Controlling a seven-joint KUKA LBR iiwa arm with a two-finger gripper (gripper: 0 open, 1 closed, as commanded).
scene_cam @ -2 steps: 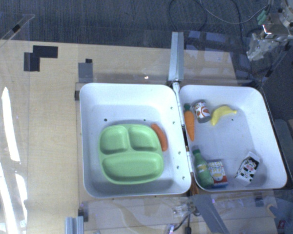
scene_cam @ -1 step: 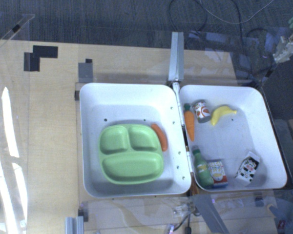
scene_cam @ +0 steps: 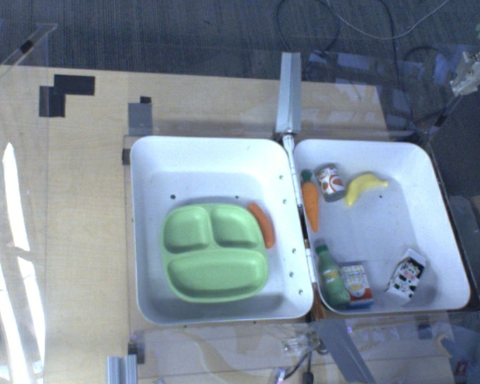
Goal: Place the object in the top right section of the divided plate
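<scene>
Bench: pale wooden bench top [scene_cam: 64, 214] with a black L-shaped mark [scene_cam: 62, 93] near its upper left.
Left bin: shallow white square bin [scene_cam: 148, 214], touching its twin along the middle seam.
Plate: light green divided plastic plate [scene_cam: 216, 274] in the lower middle of the left bin, with two small sections at the top and one wide section below.
Top right section: small green compartment [scene_cam: 234, 226], bare green inside.
Task object: small orange sausage-shaped piece [scene_cam: 262, 224] lying lengthwise along the plate's right edge, against the outer rim of the top right section. Whether it sits on the rim or just outside it cannot be told.
Post: grey metal upright [scene_cam: 289, 94] above the seam between the bins.
Right bin: second shallow white bin [scene_cam: 432, 214].
Carrot: orange toy carrot with a green top [scene_cam: 310, 202], along the right bin's left wall.
Bottle: green plastic bottle [scene_cam: 332, 277] in the lower left corner of the right bin.
Can: small white and red can [scene_cam: 328, 182], just right of the carrot.
Box: small blue and yellow carton [scene_cam: 356, 284], touching the bottle.
Banana: yellow toy banana [scene_cam: 365, 187], beside the can.
Carton: black and white patterned carton [scene_cam: 406, 277], near the lower right corner.
Gripper: pale, blurred gripper [scene_cam: 468, 72] at the far upper right, outside both bins and well apart from the orange piece. Open or closed cannot be told.
</scene>
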